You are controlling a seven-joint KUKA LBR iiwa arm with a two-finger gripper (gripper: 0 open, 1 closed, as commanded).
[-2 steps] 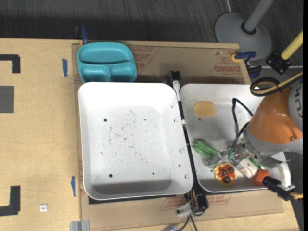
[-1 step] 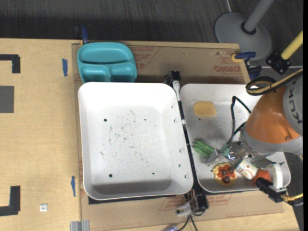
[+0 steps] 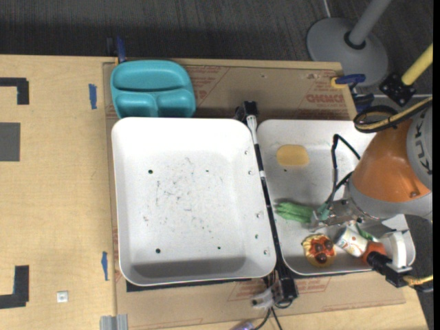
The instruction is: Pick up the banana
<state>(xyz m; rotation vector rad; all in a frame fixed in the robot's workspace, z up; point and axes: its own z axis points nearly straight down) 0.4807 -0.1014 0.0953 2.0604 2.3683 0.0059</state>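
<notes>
Banana: cannot tell for sure which item it is. The closest match is a pale-yellow oval piece [image 3: 293,156], lying flat in the far-left part of the right bin [image 3: 311,125], clear of everything else in it.

Toward the near side of the same bin, a green item [image 3: 293,211] lies by the left wall. A small red-and-yellow item [image 3: 318,249] sits at the near wall, and a white-and-orange item [image 3: 355,243] is just right of it.

Gripper [image 3: 331,216] is low over the bin's near half, between the green item and the white-and-orange one, well apart from the yellow piece. Cannot tell whether it is parted or closed, and nothing is seen held in it.

Arm [image 3: 392,174] overhangs the bin's right side.

Left bin [image 3: 185,126] butts against the right bin's left wall. A teal divided tray [image 3: 152,88] stands beyond the left bin.
</notes>
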